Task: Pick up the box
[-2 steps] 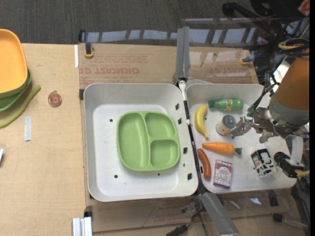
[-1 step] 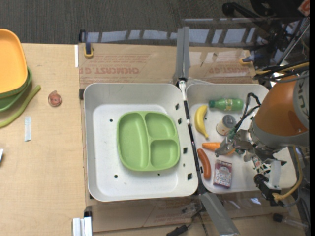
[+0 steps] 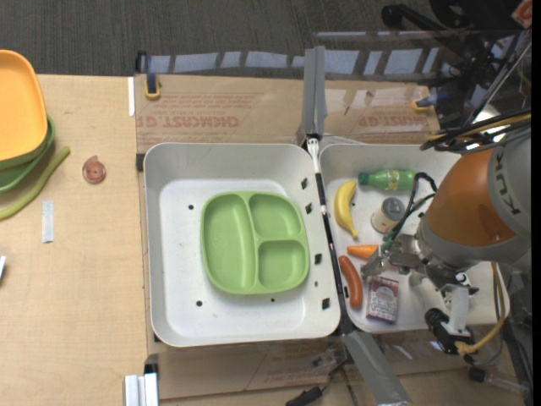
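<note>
A small maroon box (image 3: pixel 383 301) lies flat near the front edge of the right bin (image 3: pixel 482 307). The grey arm with its orange band (image 3: pixel 473 194) reaches in from the right, over that bin. My gripper (image 3: pixel 382 263) hangs just behind and above the box, close to its far edge. Nothing shows held in the gripper, and the box rests on the bin floor. An orange carrot (image 3: pixel 363 250) and a red sausage (image 3: pixel 350 279) lie right beside the gripper, on its left.
The right bin also holds a banana (image 3: pixel 345 207), a green bottle (image 3: pixel 387 178) and a small round tin (image 3: pixel 390 212). A green divided plate (image 3: pixel 254 244) sits in the left bin (image 3: pixel 169 227). Stacked orange and green dishes (image 3: pixel 17 117) rest at the bench's far left.
</note>
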